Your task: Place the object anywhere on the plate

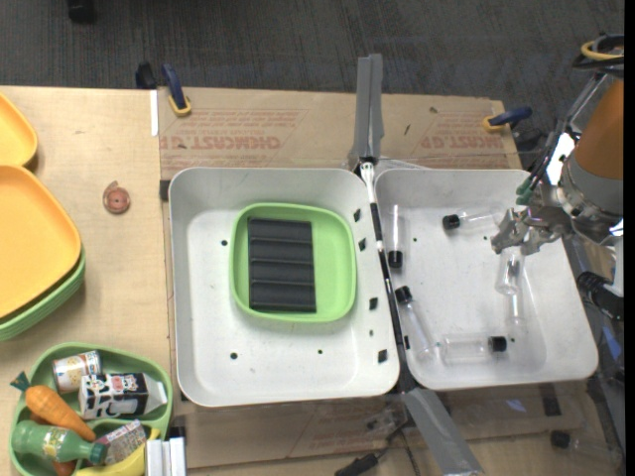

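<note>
Now: hand (520,234) over the right bin (556,360).
Grip state unclear; dark block (282,264) lies on the green plate (338,266) at nine o'clock.

Robot lab: clamped cardboard (337,132), bins (198,296).

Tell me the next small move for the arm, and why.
Probably lift the gripper straight up and hold it clear. The dark ribbed block already lies flat inside the green plate in the left bin, while the gripper hangs over the right bin, well apart from it, so nothing looks left to carry.
</note>
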{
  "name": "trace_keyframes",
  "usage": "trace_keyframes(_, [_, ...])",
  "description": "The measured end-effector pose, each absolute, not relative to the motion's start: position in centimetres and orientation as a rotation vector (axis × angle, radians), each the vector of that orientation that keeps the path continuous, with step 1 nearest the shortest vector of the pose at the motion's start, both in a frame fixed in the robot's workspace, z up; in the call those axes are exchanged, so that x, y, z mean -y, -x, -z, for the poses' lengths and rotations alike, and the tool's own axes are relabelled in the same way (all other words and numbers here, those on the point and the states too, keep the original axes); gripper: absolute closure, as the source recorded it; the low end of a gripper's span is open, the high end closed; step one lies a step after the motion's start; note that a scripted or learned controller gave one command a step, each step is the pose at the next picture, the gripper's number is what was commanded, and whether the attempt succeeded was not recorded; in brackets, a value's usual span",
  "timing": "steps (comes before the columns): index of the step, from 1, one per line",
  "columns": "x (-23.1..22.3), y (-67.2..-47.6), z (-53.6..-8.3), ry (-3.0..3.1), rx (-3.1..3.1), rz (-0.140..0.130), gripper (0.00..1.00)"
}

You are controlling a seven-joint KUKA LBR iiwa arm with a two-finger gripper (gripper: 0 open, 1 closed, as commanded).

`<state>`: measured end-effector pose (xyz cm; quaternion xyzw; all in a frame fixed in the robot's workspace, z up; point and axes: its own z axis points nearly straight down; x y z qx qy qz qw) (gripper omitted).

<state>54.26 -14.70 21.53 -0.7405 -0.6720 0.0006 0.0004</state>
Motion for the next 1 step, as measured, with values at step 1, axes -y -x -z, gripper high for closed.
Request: trace_keyframes(1, [8.09, -55.4, -20.43, 2.044, 2.383, -0.004, 1.0])
